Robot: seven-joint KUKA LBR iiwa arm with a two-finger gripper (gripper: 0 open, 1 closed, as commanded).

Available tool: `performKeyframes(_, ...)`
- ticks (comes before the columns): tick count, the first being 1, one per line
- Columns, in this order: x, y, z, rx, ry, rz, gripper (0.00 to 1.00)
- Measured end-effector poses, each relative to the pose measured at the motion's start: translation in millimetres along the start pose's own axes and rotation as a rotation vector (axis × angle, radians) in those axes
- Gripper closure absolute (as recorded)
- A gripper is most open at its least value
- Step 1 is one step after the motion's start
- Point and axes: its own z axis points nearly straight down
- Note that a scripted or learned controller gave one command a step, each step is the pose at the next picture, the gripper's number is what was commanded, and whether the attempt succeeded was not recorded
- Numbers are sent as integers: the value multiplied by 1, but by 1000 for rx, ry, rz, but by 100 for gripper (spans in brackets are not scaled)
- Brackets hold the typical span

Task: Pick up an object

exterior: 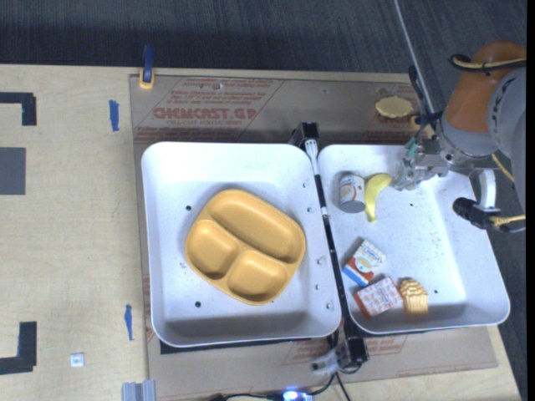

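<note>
arm (pixel 489 98) reaching in from the right, gripper (pixel 411 174) low beside banana (pixel 374 195) in right bin (pixel 468 249), finger state unclear

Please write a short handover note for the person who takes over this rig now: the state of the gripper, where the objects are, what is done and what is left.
Gripper: low over the far part of the right bin, just right of the banana. It holds nothing that can be seen.
Right bin: banana and a small can side by side at the far left; a small carton, a red-and-white packet and a tan cracker-like piece at the near side.
Left bin: a yellow divided tray.
Done: arm is at the bin. Left: grasp and lift one object, probably the banana.
</note>
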Motion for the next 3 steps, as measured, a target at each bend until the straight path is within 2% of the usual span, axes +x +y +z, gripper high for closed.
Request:
performKeyframes(1, 1, 0, 0, 0, 0, -1, 0)
performKeyframes(2, -5, -54, 1, 3, 1, 0, 0)
performKeyframes(3, 9, -99, 0, 1, 1, 1, 0)
